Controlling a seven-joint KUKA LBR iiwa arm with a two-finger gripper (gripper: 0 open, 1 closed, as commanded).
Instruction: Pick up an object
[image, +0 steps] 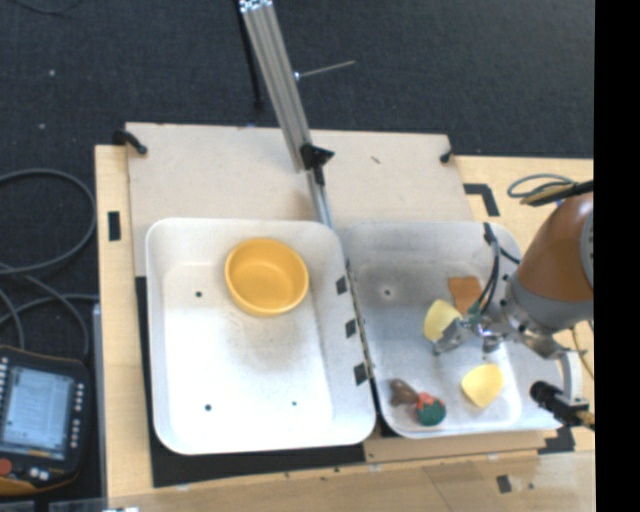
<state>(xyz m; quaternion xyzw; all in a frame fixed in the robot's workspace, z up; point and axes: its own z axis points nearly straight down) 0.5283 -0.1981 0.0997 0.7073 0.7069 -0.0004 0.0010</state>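
In the right bin (400, 250), my gripper (466, 341) hangs low over the floor, with the arm's orange band (560, 262) above it to the right. Its fingers stand open with nothing between them. A pale yellow piece (440, 319) lies just left of it, touching or nearly touching the left finger (446, 338). A second yellow piece (482, 384) lies below it. An orange-brown block (464, 291) sits just behind it. A brown lump (402, 392) and a green and red object (430, 409) rest near the bin's front wall.
A yellow bowl (266, 275) stands upright at the back of the left bin (200, 400). A metal pole (285, 95) rises slantwise from the seam between the bins. Cables (545, 187) lie at the bench's right edge.
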